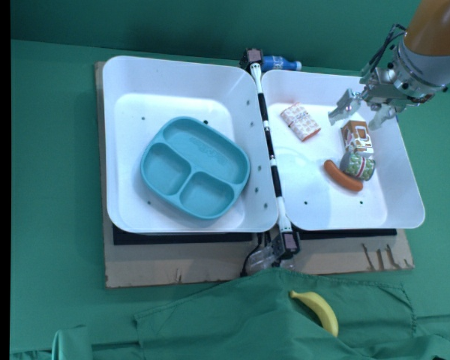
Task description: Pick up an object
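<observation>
Camera view: gripper (364, 109) upper right of frame, fingers spread wide, holding nothing, above carton (355, 133) in right bin (405, 201). Risk: carton touches green packet (358, 163), sausage (343, 175) near; descent may nudge neighbours, grasp slips.

Green cloth (52, 201) drapes the worktop and backdrop (evenly lit); a brown cardboard sheet (172, 265) lies flat on it.

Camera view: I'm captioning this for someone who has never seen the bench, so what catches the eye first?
The teal divided plate in the left bin stands out most. Next is the gripper, hanging with spread fingers over the right bin, just above a small carton and a sausage. A banana lies on green cloth in front.
</observation>
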Controlling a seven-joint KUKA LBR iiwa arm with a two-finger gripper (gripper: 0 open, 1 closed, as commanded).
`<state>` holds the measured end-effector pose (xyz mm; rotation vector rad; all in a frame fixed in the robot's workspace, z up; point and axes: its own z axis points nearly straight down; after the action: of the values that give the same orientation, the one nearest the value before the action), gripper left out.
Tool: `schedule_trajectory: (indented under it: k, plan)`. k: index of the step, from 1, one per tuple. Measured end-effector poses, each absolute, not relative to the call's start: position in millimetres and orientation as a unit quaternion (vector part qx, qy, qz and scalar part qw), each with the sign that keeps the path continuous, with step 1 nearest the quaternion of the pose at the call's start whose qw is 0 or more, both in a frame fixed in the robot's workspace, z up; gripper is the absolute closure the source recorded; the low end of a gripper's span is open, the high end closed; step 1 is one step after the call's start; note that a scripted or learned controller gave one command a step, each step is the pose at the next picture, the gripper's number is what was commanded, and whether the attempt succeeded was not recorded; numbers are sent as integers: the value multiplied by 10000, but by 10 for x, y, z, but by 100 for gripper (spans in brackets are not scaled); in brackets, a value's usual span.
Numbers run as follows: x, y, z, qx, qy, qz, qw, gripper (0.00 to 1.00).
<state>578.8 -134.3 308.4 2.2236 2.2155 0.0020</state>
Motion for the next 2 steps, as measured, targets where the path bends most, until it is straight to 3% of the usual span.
schedule_trajectory:
  k: [1, 2]
  plan:
    - [6119, -1702, 3412, 7088, 7054, 21, 53, 0]
    - [5953, -1581, 2403, 7084, 7058, -19, -21, 0]
